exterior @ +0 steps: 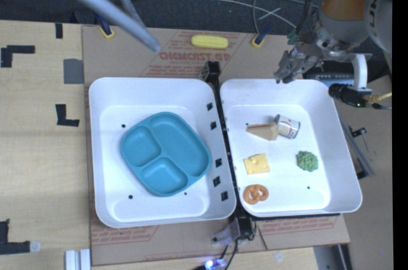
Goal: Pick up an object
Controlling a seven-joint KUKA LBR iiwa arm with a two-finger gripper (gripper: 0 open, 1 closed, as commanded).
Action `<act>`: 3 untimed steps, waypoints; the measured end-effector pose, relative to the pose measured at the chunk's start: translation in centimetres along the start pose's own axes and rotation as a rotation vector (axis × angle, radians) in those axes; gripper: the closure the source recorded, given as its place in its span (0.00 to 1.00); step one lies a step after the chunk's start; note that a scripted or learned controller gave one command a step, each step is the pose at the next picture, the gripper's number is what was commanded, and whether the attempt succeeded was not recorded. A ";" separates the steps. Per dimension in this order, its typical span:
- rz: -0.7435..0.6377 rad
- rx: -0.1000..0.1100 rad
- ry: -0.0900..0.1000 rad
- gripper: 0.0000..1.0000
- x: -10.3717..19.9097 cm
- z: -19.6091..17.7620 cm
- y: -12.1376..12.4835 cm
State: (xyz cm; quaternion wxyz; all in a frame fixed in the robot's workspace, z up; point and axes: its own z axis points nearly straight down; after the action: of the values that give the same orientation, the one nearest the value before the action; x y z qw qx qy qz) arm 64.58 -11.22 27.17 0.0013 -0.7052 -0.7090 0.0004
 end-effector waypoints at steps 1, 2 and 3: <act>0.000 0.002 0.000 1.00 5.4 1.5 -2.4; 0.002 0.002 -0.001 1.00 10.4 3.6 -3.9; 0.000 0.001 0.000 1.00 14.8 3.7 -4.7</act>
State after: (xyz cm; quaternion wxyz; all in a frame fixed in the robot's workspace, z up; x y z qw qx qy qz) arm 59.82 3.56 23.46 0.0016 -0.7052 -0.7091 0.0006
